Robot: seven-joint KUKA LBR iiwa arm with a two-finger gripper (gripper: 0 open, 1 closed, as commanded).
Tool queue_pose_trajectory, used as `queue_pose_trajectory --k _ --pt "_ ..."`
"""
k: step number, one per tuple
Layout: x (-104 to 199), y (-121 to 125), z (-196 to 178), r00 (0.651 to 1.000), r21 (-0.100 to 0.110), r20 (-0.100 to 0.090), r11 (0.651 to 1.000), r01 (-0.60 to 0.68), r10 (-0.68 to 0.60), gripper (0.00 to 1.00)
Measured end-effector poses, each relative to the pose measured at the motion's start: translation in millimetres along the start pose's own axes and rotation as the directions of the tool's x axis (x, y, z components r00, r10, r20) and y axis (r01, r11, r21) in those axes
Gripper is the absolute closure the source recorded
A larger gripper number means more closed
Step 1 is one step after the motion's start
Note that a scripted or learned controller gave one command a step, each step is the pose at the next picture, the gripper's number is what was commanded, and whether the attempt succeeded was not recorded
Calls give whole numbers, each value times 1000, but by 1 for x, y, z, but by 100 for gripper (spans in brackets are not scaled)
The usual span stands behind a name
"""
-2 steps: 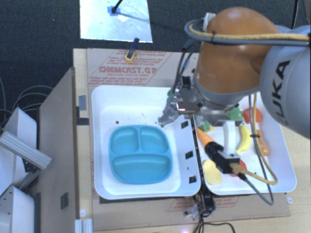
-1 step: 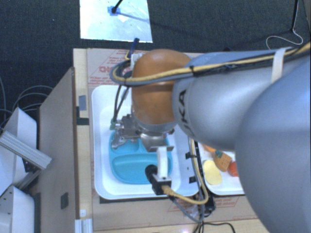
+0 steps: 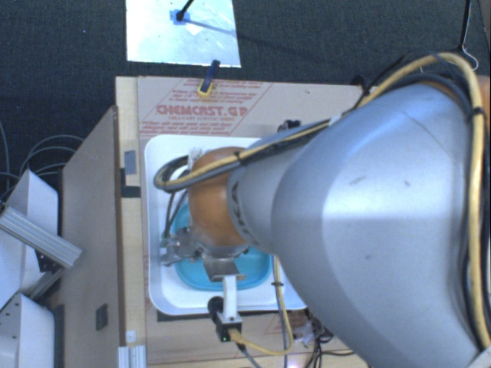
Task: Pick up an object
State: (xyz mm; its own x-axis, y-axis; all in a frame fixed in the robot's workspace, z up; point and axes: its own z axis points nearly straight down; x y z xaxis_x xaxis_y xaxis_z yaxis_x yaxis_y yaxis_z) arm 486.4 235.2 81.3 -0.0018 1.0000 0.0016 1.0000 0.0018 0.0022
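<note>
end effector (image 3: 184, 245), grip state unclear, low over blue object (image 3: 201, 274) in white bin (image 3: 153, 205)

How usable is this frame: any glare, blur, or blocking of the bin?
Camera view: the grey arm looms close to the lens, soft-edged, and covers much of the white bin; a blue object peeks out beneath the orange band; the shiny sheet at top glares pale; the surrounding floor is dark.

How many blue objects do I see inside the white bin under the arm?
1. A light blue object lies at the near end of the white bin, directly beneath the orange band of the arm. The arm covers much of the bin, so others may be hidden.
</note>
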Motion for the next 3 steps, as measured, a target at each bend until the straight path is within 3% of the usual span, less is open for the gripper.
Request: queue_pose_trajectory --k 1,2,3 --pt "-1 72 -114 1000 -11 -2 1000 1 -1 0" --pt "-68 0 -241 1000 -9 -3 1000 -5 5 0" --pt "-136 31 -127 1000 9 6 1000 -9 9 0"
